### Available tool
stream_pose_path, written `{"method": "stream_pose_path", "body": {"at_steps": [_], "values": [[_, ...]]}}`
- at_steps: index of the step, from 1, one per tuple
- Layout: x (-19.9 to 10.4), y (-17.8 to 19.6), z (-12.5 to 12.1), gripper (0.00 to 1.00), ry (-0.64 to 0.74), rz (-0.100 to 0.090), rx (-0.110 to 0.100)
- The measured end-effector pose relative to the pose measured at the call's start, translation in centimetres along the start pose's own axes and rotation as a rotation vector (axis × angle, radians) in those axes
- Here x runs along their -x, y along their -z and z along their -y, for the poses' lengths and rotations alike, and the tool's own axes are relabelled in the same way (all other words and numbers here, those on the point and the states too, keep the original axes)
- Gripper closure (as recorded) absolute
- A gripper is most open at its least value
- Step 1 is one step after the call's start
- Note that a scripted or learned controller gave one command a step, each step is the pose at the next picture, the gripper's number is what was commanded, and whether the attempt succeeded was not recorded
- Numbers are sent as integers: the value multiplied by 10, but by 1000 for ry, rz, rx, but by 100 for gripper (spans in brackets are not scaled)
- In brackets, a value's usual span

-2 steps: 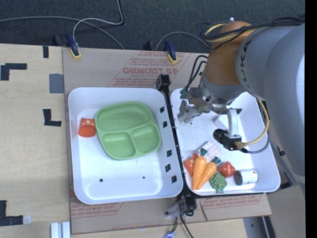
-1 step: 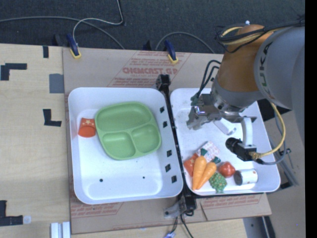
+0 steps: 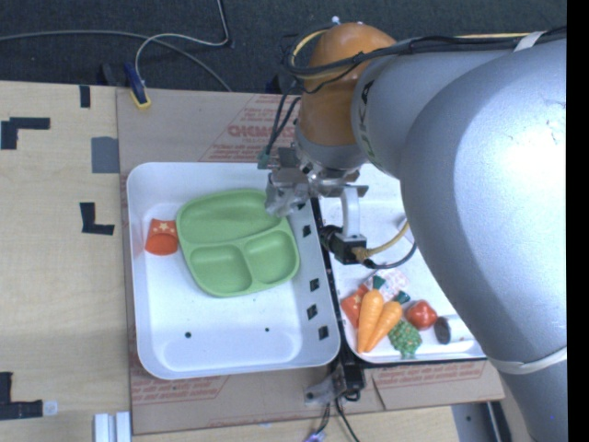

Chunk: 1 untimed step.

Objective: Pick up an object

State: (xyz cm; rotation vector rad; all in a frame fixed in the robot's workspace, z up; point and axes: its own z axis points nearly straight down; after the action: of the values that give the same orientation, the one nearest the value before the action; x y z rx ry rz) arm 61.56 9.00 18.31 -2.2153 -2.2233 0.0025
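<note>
A green divided plate point(image 3: 237, 243) lies in the left white bin point(image 3: 221, 353). A small orange-red cup point(image 3: 162, 237) sits beside the plate's left edge. My gripper point(image 3: 291, 197) hangs over the plate's upper right rim, near the wall between the two bins, under the orange wrist band point(image 3: 333, 81). In the right bin point(image 3: 433, 353) lie two orange carrots point(image 3: 373, 319), a red tomato point(image 3: 421, 314), a green broccoli piece point(image 3: 405, 338) and a small dark object point(image 3: 443, 330). The arm hides most of the right bin.
The grey arm point(image 3: 479, 191) covers the right side of the view. A blue-tipped cable point(image 3: 138, 88) lies on the bench behind the bins. Black marks dot the wooden board at left. The front part of the left bin shows bare white floor.
</note>
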Motion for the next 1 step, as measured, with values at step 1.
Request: {"method": "stream_pose_path", "body": {"at_steps": [1], "values": [[61, 42, 18, 100, -4, 3, 3]]}}
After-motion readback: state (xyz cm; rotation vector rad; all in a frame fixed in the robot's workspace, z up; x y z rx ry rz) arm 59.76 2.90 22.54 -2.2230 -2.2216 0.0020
